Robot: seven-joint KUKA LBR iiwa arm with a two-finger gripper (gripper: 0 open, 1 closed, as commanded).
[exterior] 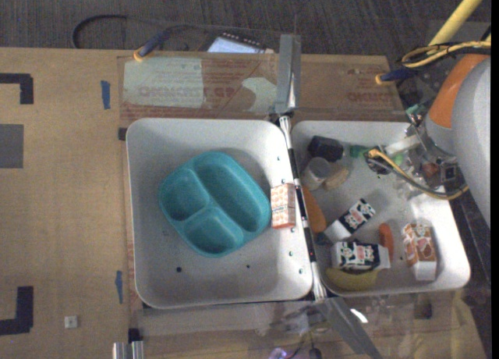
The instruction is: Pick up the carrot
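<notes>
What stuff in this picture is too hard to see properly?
Banana: camera view, top edge hidden by a cow-print carton.
Arm: camera view, cut off by the right edge.
Carton by the teal plate: camera view, print too small to read.
Carrot: camera view, lower end blurred into shadow.

Seen entering from the right edge: grey arm (477,147) with orange band (445,108) above the wrist, sloped down and leftward, gripper (419,161) at the lower end, outline blurred.
</notes>
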